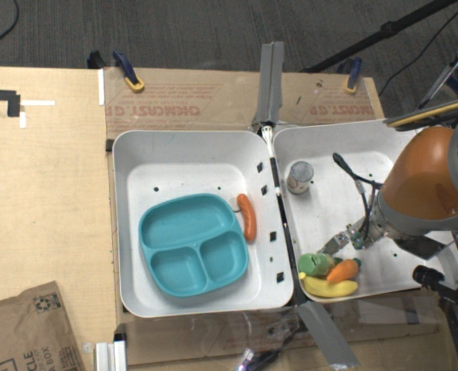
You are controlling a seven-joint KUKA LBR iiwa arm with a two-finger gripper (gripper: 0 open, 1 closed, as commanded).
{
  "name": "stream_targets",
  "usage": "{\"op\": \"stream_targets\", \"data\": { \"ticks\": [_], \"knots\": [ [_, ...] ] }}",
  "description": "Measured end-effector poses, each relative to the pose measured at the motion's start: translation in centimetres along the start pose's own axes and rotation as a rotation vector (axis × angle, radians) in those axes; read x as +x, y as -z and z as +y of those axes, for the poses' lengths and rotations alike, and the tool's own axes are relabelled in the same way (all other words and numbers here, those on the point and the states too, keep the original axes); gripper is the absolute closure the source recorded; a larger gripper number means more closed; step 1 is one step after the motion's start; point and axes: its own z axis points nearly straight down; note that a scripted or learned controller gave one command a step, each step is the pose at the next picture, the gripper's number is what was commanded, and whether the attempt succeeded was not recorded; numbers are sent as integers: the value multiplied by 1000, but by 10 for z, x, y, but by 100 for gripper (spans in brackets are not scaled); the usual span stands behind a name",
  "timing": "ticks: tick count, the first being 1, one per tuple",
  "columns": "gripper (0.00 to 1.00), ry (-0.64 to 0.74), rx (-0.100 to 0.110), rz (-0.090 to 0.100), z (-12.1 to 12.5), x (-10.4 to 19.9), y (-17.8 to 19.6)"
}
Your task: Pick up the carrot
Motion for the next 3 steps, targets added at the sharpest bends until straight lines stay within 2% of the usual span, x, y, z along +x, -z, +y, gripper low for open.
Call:
{"op": "stream_targets", "data": {
  "ticks": [1,2,3],
  "knots": [
    [0,72,3,-1,-1,0,0],
    [100,71,1,-1,1,-1,9],
    [100,-56,25,14,23,58,90]
  ]
}}
